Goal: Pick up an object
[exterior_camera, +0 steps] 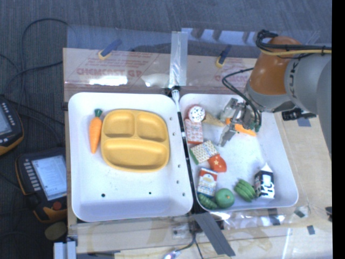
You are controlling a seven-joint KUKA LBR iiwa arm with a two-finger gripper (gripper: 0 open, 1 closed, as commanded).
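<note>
Down over the back of the right bin [284, 161], the gripper [226, 124], reaching in from the right. Two grey fingers [225, 136] spread apart, nothing between them. Just beside them, right under the wrist, a small orange piece [246, 128]; hard to tell what it is.

In the same bin, close to the left wall, a round white and red thing [197, 113] at the back. In front of it a pink box [193, 131], then a green checked packet [203, 151]. Next to that packet, a red lump [217, 164]. Near the front wall, a small box [207, 181], a green ball [225, 198] and a green bunch [245, 190], all close together. Standing in the front right corner, a black and white milk carton [264, 181].

In the left bin [81, 198], a yellow tray [136, 139] with three parts. Just left of it, a carrot [95, 132] lying with its green top toward the back.
</note>
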